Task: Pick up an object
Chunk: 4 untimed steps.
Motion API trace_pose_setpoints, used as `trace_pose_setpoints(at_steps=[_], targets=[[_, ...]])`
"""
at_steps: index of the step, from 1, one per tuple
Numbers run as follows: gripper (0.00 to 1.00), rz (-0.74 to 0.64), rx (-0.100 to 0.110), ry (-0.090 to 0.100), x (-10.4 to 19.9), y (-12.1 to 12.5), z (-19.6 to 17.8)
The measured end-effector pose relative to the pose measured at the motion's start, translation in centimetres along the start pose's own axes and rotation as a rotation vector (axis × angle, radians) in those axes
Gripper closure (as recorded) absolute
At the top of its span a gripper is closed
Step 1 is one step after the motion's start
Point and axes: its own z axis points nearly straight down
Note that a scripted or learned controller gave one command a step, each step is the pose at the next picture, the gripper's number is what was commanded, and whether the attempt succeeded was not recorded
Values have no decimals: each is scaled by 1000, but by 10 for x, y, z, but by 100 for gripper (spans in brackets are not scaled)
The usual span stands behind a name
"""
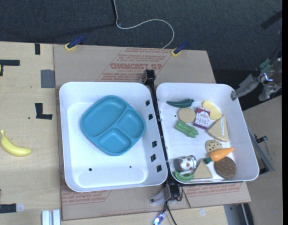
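Observation:
The right bin (237,108) holds several toy foods: a green chili pepper (180,102), a small red and purple box (202,117), a yellow piece (211,109), a green pea pod (187,129), an orange carrot (220,153), a brown round patty (225,168) and a silver can (185,163). My gripper (250,85) hangs at the far right, just outside the right bin's upper right corner and above the bench. It is apart from all the objects, and nothing shows in it.
The left bin (73,102) holds a blue divided plate (113,124). A yellow banana (13,146) lies on the bench at the far left. A white cable (148,25) loops behind the bins. A black divider (155,125) runs between the bins.

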Motion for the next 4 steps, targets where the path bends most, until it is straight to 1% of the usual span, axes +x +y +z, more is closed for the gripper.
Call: trace_pose_setpoints(at_steps=[1,2,3,4], targets=[[0,-5,-2,1,43,-35,-89],[100,-1,7,0,41,-34,-92],[100,-4,19,4,96,-56,-4],[100,-4,20,4,144,-57,87]])
